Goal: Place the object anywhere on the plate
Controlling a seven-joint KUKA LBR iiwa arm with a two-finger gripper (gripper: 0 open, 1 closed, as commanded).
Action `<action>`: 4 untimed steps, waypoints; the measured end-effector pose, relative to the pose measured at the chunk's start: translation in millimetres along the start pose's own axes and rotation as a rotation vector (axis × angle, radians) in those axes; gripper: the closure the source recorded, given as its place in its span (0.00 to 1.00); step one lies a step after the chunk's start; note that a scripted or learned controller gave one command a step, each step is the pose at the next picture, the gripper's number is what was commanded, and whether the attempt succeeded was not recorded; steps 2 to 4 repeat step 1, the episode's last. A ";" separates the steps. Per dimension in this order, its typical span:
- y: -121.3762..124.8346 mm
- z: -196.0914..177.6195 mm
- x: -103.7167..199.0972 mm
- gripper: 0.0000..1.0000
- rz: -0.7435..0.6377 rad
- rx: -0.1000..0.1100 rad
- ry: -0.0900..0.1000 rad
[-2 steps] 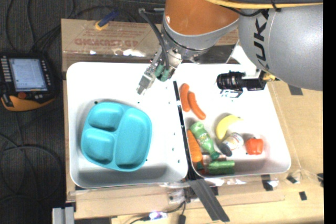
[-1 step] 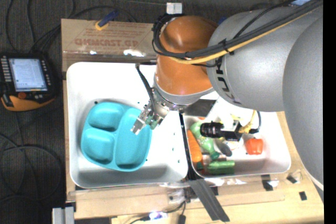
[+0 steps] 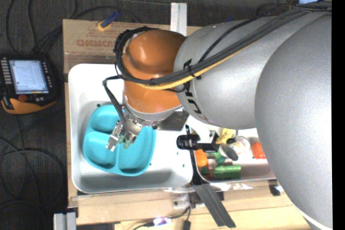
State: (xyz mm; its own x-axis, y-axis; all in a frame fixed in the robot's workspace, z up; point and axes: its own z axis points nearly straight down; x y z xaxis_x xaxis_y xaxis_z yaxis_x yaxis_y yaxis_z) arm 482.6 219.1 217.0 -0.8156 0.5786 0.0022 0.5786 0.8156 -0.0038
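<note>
The hand (image 3: 121, 138) hangs over the turquoise plate (image 3: 97, 143) in the left bin (image 3: 75, 116), gripping a small green object (image 3: 127, 141). I judge this the placing step; next, lower toward six o'clock and release.

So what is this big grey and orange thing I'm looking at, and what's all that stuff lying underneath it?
It's a robot arm, filmed by one camera fixed above the bench and looking down at a slant. The arm reaches in from the right. At its tip sits the gripper, the part that grasps things. It hangs over a turquoise divided plate, which lies in the left white bin. Something small and greenish shows at the tip, but I cannot tell whether it is held. The right bin holds small items, among them a green one and an orange one. The handheld screen at far left lies on the floor.
</note>
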 end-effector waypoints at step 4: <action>26.9 -75.0 -37.1 1.00 0.081 -0.002 -0.004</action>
